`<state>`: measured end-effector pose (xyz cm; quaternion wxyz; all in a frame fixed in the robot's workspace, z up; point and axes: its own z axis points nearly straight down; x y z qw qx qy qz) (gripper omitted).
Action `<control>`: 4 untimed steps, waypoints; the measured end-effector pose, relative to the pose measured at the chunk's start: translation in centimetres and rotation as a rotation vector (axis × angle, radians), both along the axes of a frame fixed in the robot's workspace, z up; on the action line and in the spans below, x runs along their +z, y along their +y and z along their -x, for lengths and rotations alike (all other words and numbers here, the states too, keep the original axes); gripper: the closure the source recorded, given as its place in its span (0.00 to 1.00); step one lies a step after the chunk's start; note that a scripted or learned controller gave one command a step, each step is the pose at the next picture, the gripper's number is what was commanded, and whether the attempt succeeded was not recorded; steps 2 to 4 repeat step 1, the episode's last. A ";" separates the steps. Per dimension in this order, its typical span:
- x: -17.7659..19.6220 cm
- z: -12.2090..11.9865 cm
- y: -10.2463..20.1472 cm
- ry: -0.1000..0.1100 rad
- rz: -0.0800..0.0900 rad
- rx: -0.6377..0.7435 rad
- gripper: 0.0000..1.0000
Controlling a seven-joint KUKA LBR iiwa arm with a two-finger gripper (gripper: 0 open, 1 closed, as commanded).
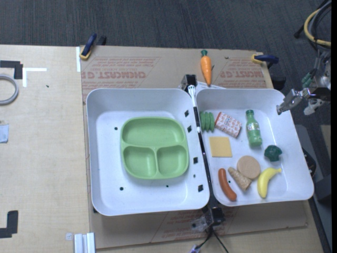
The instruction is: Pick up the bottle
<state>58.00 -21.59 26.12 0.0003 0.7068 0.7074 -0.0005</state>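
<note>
Currently no part of the pick is done. The bottle [254, 127] lies flat in the right bin [300, 157], between the cracker pack [228, 124] and broccoli [273, 152]. The gripper [293, 100] hovers at the bin's right rim, well clear; jaw state cannot be determined. Approach, grasp and lift remain.

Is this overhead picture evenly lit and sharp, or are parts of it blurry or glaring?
In the camera view the light is soft and even: the white right bin and the small green plastic bottle cast only faint shadows, with no harsh glare. The bin items look fairly sharp, while the metal claw at the right edge is small and somewhat indistinct against the dark floor.
</note>
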 end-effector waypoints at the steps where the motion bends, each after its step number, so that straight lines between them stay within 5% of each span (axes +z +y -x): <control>1: 1.0 -0.1 0.0 -0.001 0.002 0.003 1.00; 4: 1.0 -0.1 0.0 -0.001 0.002 0.003 1.00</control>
